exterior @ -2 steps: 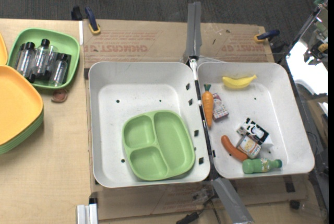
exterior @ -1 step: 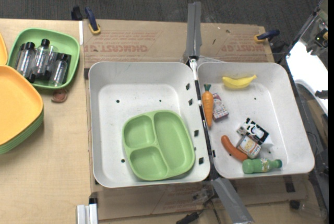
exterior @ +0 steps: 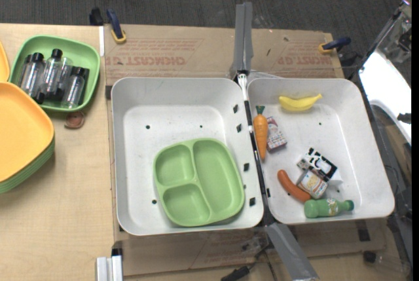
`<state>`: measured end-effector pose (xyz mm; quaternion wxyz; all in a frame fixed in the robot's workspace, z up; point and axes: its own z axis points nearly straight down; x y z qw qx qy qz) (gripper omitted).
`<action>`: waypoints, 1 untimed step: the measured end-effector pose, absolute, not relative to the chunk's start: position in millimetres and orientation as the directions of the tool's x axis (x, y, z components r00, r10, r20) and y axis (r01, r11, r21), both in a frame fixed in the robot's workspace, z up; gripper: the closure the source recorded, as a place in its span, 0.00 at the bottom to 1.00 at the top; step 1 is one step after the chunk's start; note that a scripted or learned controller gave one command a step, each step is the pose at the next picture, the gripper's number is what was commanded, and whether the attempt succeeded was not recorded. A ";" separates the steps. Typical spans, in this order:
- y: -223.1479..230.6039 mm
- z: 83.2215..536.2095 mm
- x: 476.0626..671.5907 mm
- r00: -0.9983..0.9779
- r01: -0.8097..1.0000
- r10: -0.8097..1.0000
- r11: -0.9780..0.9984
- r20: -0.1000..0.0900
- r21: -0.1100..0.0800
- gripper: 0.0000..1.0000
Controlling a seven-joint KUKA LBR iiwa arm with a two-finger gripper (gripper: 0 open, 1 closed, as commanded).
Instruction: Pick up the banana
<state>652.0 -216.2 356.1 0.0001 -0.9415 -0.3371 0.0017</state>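
A yellow banana (exterior: 300, 102) lies near the far edge of the right white bin (exterior: 357, 142), curved with its ends pointing up. It rests alone on the bin floor, a little beyond the carrot and the small packet.
The right bin also holds a carrot (exterior: 261, 135), a small red-and-white packet (exterior: 275, 135), a sausage (exterior: 292, 185), a black-and-white carton (exterior: 316, 173) and a green bottle (exterior: 328, 207). A green divided plate (exterior: 198, 181) lies in the left bin (exterior: 131, 142). On the bench at left are orange plates (exterior: 23, 142) and a green tray of bottles (exterior: 55, 73).
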 end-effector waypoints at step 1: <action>-220.6 372.9 597.9 0.865 0.501 0.501 -0.865 -0.004 -0.003 1.00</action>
